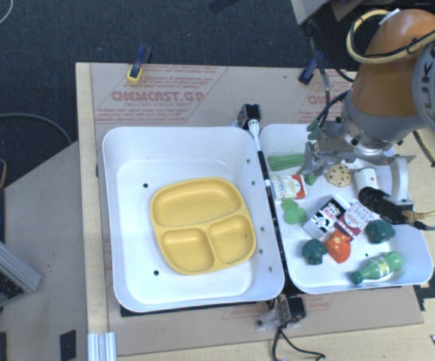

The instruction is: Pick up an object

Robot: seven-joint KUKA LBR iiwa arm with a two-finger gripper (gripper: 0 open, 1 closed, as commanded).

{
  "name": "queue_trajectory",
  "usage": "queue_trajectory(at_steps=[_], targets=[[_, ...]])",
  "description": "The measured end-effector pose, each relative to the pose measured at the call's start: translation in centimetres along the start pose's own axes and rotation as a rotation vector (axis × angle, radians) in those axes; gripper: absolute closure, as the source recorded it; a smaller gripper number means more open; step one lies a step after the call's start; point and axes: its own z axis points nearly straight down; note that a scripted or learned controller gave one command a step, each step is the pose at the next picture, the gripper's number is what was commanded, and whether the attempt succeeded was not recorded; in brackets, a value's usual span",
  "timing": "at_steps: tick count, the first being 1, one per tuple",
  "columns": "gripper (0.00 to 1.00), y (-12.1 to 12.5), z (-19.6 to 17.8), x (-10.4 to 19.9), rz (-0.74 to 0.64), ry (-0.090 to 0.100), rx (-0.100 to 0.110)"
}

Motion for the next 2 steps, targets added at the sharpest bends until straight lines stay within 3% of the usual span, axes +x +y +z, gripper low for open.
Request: queue_trajectory(at_steps=[1, 2], targets=[[1.00, -2.6, 0.3, 5.9, 0.000, 0.000, 0.002], [1.00, -4.2, 1.0, 7.8, 0.004, -0.003, 0.002]])
